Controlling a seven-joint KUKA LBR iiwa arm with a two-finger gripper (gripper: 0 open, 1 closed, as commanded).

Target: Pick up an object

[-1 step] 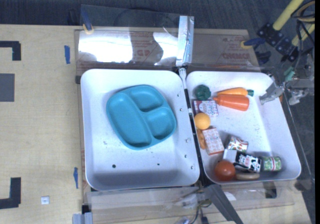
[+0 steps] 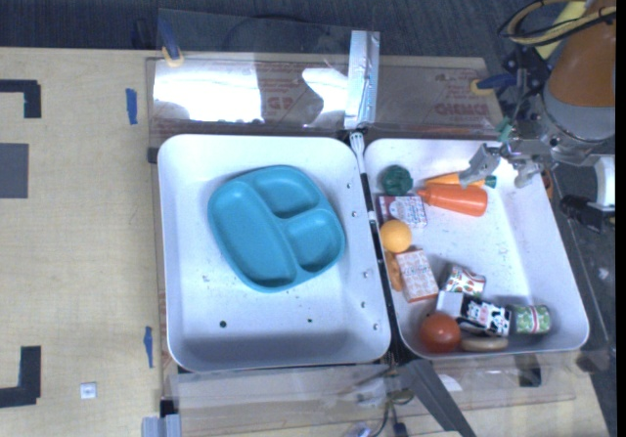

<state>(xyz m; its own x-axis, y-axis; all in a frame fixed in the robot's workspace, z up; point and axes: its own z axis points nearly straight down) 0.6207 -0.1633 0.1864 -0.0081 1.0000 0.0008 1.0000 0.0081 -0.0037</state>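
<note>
My gripper (image 2: 506, 168) hangs over the back right of the right bin (image 2: 548, 259), open, with nothing between its fingers (image 2: 481, 165). An orange carrot (image 2: 456, 196) lies just below and left of it, apart from the fingers. Further left sit a dark green ball (image 2: 396, 178), a red and white carton (image 2: 403, 211) and an orange ball (image 2: 395, 235). Toward the front lie a snack box (image 2: 417, 275), a small carton (image 2: 466, 282), a black and white carton (image 2: 486, 316), a green can (image 2: 534, 320) and a red tomato (image 2: 441, 329).
The left bin (image 2: 186, 269) holds a blue divided plate (image 2: 277, 225). A clear panel (image 2: 254, 83) and a metal post (image 2: 363, 78) stand behind the bins. Yellow and black cables (image 2: 548, 20) loop near the arm at the top right.
</note>
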